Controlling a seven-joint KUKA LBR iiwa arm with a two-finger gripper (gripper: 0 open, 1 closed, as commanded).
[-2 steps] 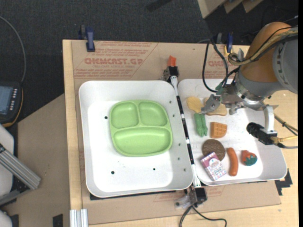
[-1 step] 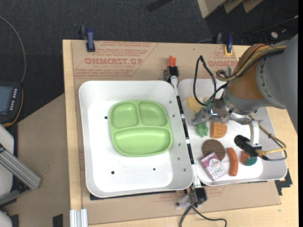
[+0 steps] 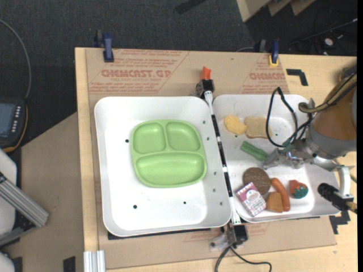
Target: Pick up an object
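Observation:
The right bin (image 3: 295,103) holds several toy foods. A yellow piece (image 3: 233,124) and a tan slice (image 3: 256,127) lie at its back left. A green stick (image 3: 253,150) lies in the middle. Toward the front are a brown round patty (image 3: 257,178), a pink box (image 3: 250,199), an orange piece (image 3: 275,202), a red sausage (image 3: 280,187) and a red-and-green fruit (image 3: 299,190). My gripper (image 3: 285,154) is low over the bin's middle, just right of the green stick and above the sausage. The wrist hides what is under it.
The left bin (image 3: 113,169) carries a green divided plate (image 3: 168,153). A black cable (image 3: 278,109) loops over the back of the right bin. The arm's grey and orange body (image 3: 337,123) covers the right bin's right side. Clamps (image 3: 106,45) stand at the bench's back edge.

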